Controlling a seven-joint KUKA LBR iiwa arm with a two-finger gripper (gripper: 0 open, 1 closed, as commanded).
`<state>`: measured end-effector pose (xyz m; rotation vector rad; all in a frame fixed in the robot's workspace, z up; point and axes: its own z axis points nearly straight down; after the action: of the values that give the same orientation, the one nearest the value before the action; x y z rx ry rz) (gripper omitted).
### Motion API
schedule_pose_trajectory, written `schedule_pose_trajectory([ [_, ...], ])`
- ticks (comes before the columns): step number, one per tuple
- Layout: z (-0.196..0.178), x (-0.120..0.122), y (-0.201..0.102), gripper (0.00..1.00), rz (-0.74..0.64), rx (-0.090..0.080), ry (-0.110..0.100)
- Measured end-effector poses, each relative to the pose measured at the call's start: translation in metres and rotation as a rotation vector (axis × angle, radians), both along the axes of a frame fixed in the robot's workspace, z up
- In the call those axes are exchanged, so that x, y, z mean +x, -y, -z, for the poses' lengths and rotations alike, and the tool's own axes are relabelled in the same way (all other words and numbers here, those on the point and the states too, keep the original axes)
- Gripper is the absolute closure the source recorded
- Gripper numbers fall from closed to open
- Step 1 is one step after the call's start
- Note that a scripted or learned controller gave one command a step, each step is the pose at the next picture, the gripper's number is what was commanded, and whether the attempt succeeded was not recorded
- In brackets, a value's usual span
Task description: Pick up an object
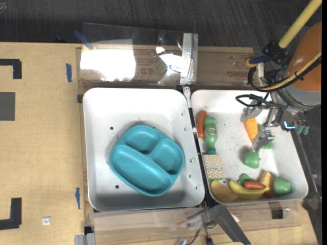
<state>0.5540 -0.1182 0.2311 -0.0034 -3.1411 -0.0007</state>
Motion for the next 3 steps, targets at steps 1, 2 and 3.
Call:
schedule_pose_trajectory([
  [1,0.1,0.077,0.012,0.0,0.137,0.001,-0.005],
  [2,0.144,0.061,0.079,0.0,0.19,-0.001,0.009],
  [3,0.142,-0.018,0.063,0.0,0.169,-0.002,0.01],
])
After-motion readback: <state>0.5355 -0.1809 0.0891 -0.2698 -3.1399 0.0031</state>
